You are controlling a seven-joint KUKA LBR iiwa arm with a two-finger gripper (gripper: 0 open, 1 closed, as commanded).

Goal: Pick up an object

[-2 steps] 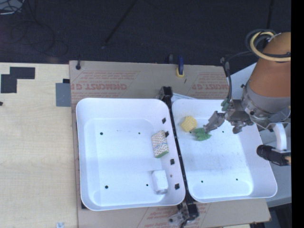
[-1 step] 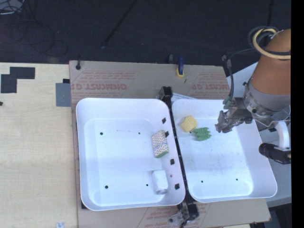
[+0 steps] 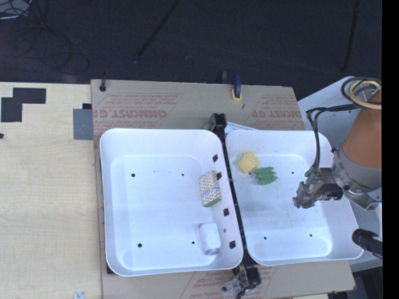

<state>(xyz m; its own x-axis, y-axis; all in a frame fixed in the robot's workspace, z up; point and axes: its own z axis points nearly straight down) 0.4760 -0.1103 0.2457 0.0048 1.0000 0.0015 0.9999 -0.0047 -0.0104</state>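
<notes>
The pick looks not yet made. The gripper (image 3: 303, 199) hangs low over the right bin (image 3: 293, 245) at the right of the frame, with nothing visible in it. The yellow piece (image 3: 247, 162) and green piece (image 3: 266, 175) lie in that bin's upper left, apart from the gripper. A patterned block (image 3: 210, 189) and white block (image 3: 209, 237) lie in the left bin (image 3: 149, 229). The tool is dark and blurred; whether the jaws are spread or pressed together cannot be told.

Claw (image 3: 307, 196) fingers perhaps too small and blurred to read; arm (image 3: 365, 148) cut off at right.
</notes>
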